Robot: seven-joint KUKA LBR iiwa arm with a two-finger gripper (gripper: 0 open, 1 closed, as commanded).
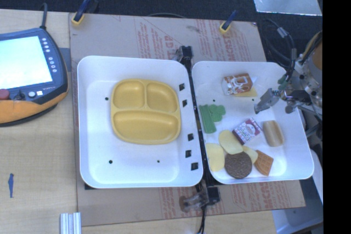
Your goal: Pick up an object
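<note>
My gripper point(278, 102) hangs over the right side of the right bin point(299, 172), open, with nothing between its fingers. Just below it lies a tan bread roll point(272, 133). Left of the roll is a small purple-and-white packet point(247, 130). A wrapped snack point(237, 84) lies at the bin's back, to the gripper's left. A green toy piece point(210, 117) sits by the bin's left wall. Near the front lie two yellow pieces point(230, 141), a round brown cookie point(238, 165) and an orange wedge point(263, 161).
The left bin point(93, 118) holds a yellow divided plate point(146, 110). A teach pendant point(27, 71) lies on the bench at the far left. Black clips point(190, 134) run along the seam between the bins. Cables point(279, 44) hang behind the right bin.
</note>
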